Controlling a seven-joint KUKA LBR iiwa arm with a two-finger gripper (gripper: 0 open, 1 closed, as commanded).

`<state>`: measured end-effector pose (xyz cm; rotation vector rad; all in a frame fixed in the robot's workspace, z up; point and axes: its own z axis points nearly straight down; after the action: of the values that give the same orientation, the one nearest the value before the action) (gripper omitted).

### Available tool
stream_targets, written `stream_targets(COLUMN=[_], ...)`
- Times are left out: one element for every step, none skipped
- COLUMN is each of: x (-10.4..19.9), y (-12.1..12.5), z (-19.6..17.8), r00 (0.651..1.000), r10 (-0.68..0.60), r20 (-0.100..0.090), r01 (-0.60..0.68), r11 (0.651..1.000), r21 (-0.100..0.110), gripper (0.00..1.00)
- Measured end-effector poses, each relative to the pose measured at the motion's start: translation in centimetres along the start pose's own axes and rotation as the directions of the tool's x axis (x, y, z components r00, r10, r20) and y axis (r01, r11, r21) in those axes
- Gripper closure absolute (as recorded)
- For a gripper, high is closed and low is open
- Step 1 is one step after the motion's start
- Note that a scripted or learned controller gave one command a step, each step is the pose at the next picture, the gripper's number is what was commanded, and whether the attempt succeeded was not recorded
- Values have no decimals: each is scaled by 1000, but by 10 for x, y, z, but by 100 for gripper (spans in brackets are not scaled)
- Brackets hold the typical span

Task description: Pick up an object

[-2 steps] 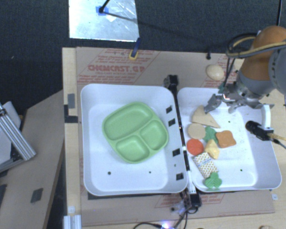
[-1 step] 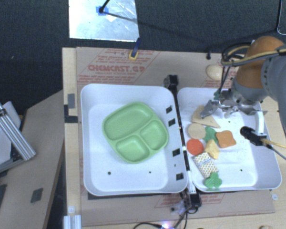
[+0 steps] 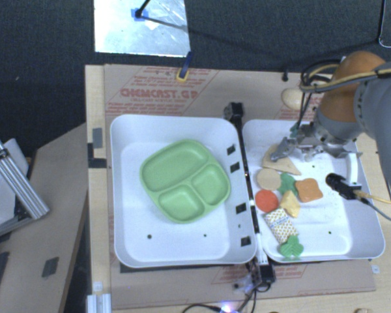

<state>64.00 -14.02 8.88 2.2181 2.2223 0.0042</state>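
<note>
From above, two white bins sit side by side on a cardboard-covered bench. The left bin holds a green divided plate lying flat near its middle, with three compartments.

The right bin holds a cluster of small toy food pieces toward its left side: a tan wedge, a pale round piece just below it, a red-orange round piece, a small green piece, an orange-brown square piece, a yellow piece, a patterned packet and a green leafy piece at the near edge. Several of these touch or overlap, so their exact outlines are hard to separate.

The arm enters from the right, its outer part cut off by the frame edge. The gripper hangs low over the upper part of the right bin, right by the tan wedge. Its metal tip is small and blurred against the wedge; how it is set, and whether it touches or grasps anything, cannot be told.
</note>
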Motion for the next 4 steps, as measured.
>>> stream_targets(x=[1, 9, 11, 11], y=[3, 11, 19, 20], z=[-13, -67, -129, -136], r00=[1000, 1000, 1000, 1000], r10=[0, -4, -5, -5], r20=[-2, 1, 2, 1], r01=[0, 4, 5, 5], r11=[1000, 1000, 1000, 1000], r21=[-9, -1, -4, 0], gripper=[100, 100, 100, 100])
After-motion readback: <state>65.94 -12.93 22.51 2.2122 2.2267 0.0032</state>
